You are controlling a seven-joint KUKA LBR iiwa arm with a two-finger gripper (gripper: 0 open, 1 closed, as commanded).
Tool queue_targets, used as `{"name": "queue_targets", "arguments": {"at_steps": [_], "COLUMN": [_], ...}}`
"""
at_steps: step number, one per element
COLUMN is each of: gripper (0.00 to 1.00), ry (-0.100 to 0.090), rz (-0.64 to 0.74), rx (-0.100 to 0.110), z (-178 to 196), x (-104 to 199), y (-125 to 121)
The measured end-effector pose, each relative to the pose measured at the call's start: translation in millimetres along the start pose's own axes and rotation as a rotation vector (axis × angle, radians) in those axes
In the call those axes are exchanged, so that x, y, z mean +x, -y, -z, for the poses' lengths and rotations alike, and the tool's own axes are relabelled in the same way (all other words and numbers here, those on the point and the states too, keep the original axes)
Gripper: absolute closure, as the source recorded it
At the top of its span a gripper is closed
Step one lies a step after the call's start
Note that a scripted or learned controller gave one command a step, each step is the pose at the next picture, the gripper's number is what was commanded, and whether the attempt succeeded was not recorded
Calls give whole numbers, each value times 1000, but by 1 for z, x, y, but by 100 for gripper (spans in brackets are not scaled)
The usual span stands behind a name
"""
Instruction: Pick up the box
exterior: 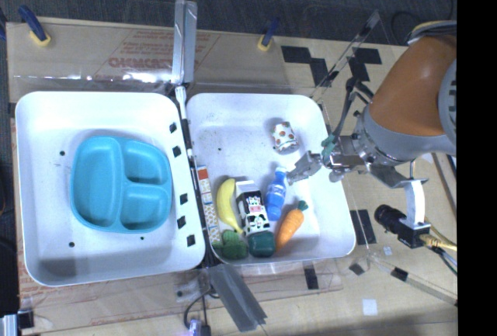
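Note:
The box (253,210) is a small white carton with black cow patches. It stands in the right bin (233,113) near the front, between a banana (226,204) and a blue bottle (276,191). My gripper (301,169) hovers over the right part of that bin. It is just right of and above the bottle's top, and up and to the right of the box. Nothing hangs from the gripper. The arm's orange band (411,90) is further right.
A carrot (289,224) lies right of the box and two green items (247,244) lie in front of it. A patterned cup (284,136) sits behind the gripper. A thin card (204,188) leans on the bin's left wall. The left bin (39,171) holds a blue divided plate (120,184).

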State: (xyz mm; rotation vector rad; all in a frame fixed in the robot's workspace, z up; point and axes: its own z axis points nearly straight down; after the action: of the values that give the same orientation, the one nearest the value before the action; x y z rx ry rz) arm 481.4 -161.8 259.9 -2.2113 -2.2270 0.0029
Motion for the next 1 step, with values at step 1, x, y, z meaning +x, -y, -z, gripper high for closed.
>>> {"name": "queue_targets", "arguments": {"at_steps": [1], "gripper": [0], "ry": [0], "rz": [42], "rx": [2], "z": [-107], "x": [-2], "y": [-59]}}
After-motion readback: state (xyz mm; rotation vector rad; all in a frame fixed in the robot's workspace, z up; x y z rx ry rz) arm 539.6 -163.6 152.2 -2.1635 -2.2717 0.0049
